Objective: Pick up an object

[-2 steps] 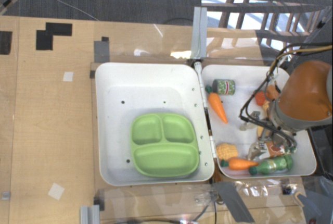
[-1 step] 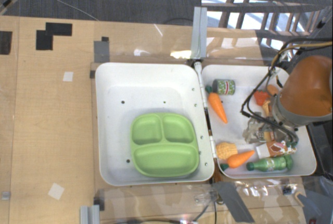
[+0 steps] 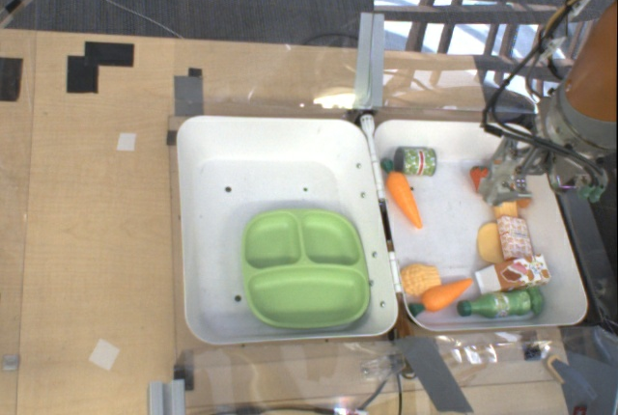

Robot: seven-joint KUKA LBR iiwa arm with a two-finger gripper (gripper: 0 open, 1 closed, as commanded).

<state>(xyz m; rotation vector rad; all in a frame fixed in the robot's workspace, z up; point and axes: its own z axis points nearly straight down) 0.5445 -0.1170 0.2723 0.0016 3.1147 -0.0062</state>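
Hanging over the far right side of the right bin [image 3: 576,239], my jaws [image 3: 506,183] sit just above a small orange block [image 3: 505,208]. I cannot tell how wide they are. A carrot [image 3: 404,199] and a green can [image 3: 416,161] lie near the bin's left edge. A green plate [image 3: 306,266] fills the left bin [image 3: 208,210].

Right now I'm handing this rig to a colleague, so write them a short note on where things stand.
Claw: over the right white bin's far right side, above a red item; finger state unclear.
Things: two orange carrots, green can, green bottle, yellow corn piece and small boxes in the right bin; green divided plate in the left bin.
Done: nothing visibly picked.
Left: grasp and lift one object.
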